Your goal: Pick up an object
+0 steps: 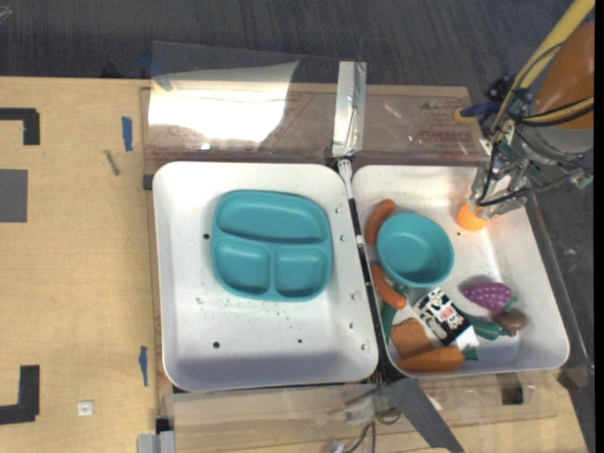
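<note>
Teal divided plate (272,244) in left bin (179,281), teal bowl (413,247) in right bin (540,281), orange ball (469,217) at its far corner under the tool (496,194), grip state cannot tell; descend centred, straddle ball, avoid bin wall.

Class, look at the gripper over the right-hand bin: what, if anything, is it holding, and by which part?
It cannot be told. The gripper hangs just above a small orange object at the right bin's far edge.
</note>
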Tool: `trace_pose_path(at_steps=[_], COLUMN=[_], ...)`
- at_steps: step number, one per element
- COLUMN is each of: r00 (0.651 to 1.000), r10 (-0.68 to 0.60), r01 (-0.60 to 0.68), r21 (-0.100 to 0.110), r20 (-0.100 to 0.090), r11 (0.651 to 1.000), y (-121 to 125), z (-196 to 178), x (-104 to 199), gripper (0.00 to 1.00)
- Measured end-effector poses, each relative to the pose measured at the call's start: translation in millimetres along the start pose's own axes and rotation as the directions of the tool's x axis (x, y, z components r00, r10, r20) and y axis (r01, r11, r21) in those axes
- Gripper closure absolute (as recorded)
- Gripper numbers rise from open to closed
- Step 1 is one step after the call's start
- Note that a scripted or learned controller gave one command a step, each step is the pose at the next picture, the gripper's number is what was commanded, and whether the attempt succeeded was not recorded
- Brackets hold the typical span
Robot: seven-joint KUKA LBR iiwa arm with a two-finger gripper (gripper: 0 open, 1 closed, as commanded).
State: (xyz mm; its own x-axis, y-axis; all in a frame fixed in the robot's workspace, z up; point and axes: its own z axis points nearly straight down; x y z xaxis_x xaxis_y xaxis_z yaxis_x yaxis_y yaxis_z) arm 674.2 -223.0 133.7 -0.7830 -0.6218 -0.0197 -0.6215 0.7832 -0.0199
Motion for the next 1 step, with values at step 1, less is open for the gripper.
trace_pose_path(at_steps=[1], r00=[1.000], r10=[-0.001], r01=[0.000], r21=[-0.015], r20=[-0.011], r11=[1.000], y=[4.2], z=[10.9], x=[3.1], gripper=[0.00])
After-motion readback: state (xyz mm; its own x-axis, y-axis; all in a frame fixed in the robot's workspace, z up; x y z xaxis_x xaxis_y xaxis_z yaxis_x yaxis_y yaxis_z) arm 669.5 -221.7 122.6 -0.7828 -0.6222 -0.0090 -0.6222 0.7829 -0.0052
